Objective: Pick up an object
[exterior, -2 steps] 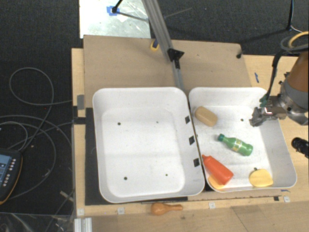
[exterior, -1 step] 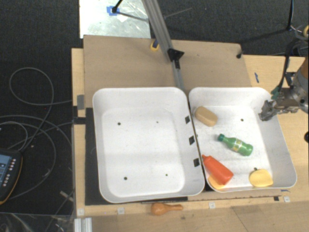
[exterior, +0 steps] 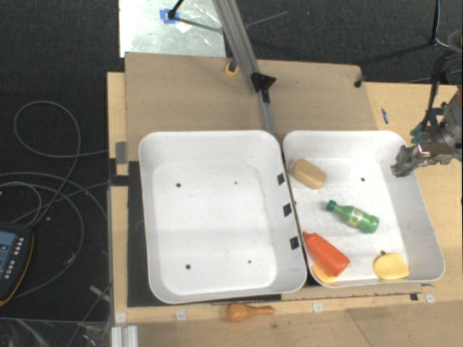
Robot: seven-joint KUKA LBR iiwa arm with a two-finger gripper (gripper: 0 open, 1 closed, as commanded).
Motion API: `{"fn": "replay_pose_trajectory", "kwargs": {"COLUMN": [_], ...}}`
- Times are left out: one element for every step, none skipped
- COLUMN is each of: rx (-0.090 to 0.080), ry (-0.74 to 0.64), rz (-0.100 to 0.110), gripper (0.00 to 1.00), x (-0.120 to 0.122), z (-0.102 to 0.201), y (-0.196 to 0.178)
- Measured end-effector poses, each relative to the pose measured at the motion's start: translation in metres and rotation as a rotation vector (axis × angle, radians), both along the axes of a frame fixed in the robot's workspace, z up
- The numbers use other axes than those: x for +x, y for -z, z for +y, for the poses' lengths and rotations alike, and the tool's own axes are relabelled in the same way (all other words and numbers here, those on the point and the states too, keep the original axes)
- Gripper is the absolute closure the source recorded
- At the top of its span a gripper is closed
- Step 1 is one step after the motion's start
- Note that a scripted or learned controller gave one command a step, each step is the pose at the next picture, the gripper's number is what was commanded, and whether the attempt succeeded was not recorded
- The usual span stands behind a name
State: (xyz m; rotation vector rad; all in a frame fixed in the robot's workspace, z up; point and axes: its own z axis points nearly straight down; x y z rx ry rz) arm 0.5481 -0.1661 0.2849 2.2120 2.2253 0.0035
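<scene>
Pincer (exterior: 403, 163) hovers at three o'clock; you cannot tell its state. Drop squarely over the green bottle (exterior: 352, 217); close across its width.

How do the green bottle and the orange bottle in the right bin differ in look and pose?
The green bottle is slimmer and lies near the middle of the right bin; the orange bottle is broader and lies against the bin's left wall near the front. The green bottle has a yellowish label band; the orange bottle looks plain. Both lie on their sides, caps pointing up-left, apart from the gripper.
</scene>
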Motion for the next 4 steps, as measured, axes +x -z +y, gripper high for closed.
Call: {"fn": "replay_pose_trajectory", "kwargs": {"rx": [0.003, 0.003, 0.004, 0.003], "ry": [-0.004, -0.005, -0.005, -0.005], "rz": [0.003, 0.003, 0.004, 0.003], "gripper": [1.0, 1.0, 1.0, 1.0], "x": [0.009, 0.013, 0.017, 0.037], "z": [0.049, 0.104, 0.164, 0.221], "y": [0.018, 0.016, 0.031, 0.042]}}
